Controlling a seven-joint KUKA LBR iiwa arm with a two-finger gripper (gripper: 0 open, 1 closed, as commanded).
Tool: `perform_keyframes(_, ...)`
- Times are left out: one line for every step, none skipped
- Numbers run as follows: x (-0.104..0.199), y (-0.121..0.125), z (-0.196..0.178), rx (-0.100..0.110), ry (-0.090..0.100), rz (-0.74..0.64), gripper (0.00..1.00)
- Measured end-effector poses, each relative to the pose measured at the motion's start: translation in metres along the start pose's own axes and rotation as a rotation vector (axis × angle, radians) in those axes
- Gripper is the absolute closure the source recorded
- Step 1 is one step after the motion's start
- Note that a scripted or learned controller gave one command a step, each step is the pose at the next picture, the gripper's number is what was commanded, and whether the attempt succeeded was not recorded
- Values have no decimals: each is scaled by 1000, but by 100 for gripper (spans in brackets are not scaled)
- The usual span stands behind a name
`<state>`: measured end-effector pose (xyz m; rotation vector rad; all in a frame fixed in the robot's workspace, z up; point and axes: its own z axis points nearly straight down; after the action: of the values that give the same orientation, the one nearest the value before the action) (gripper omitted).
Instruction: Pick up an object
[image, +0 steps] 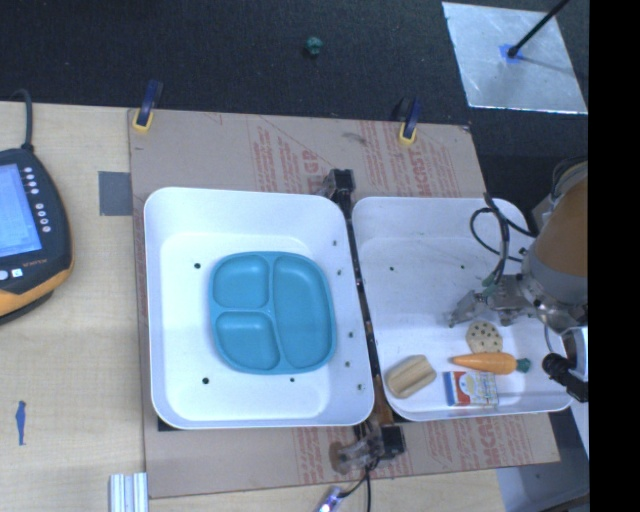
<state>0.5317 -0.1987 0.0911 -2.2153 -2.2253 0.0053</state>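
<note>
While the arm (562, 235) reaches in from the right edge of the frame, I see its gripper (487, 303) low over the right bin (420, 230), just above a round perforated cookie (484, 335); I cannot tell how the jaws stand or whether they touch it. Below the cookie lies a carrot (484, 362), beside it a bread roll (410, 375) and a small carton (470, 389). At frame centre-left, the left bin (180, 215) holds a blue divided plate (272, 311).
</note>
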Motion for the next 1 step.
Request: perform_keyframes(95, 35, -1, -2, 0, -3, 0)
